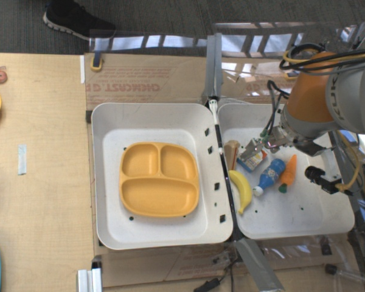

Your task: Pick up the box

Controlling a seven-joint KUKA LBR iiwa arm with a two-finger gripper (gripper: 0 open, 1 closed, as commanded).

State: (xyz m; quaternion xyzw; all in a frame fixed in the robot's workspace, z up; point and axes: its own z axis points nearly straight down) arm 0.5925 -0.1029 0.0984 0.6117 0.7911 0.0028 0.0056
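The gripper (260, 145) hangs right over the small box (251, 159), which lies in the right bin (304, 224) just above the banana (241, 190); I cannot tell its state. Lifting probably remains.

Beneath the metal-grey gripper (260, 146) sits a small box (252, 159) printed in white, red and green. Just right of it lie a blue plastic bottle with a white cap (271, 175) and an orange carrot with a green tip (287, 173). Below-left curves a yellow banana (242, 190). Far left, a yellow-orange three-compartment plate (159, 179) rests in a glossy white bin (103, 181).
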